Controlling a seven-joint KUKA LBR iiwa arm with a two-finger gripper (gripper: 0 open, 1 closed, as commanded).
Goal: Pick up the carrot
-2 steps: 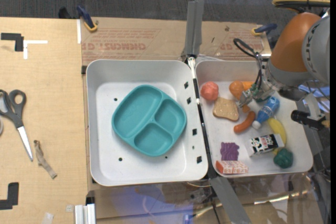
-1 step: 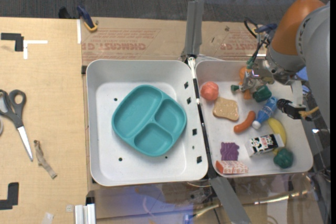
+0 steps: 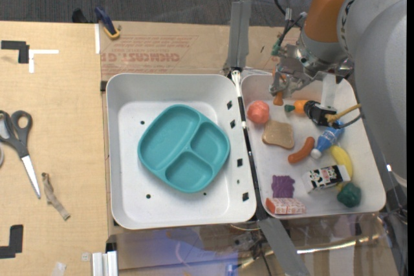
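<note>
The carrot (image 3: 299, 105) is a small orange piece with a green end, lying near the back of the right bin (image 3: 369, 158). My gripper (image 3: 279, 91) hangs over the bin's back left corner, just left of the carrot and slightly above it. A small orange bit shows right below the gripper's tip. I see nothing clearly held.
The right bin also holds a pink ball (image 3: 259, 112), a toast slice (image 3: 278, 134), a sausage (image 3: 301, 150), a blue bottle (image 3: 325, 141), a banana (image 3: 341, 160), a milk carton (image 3: 325, 178), purple grapes (image 3: 283, 185) and a green toy (image 3: 349, 194). A teal divided plate (image 3: 184, 147) lies in the left bin (image 3: 123, 203).
</note>
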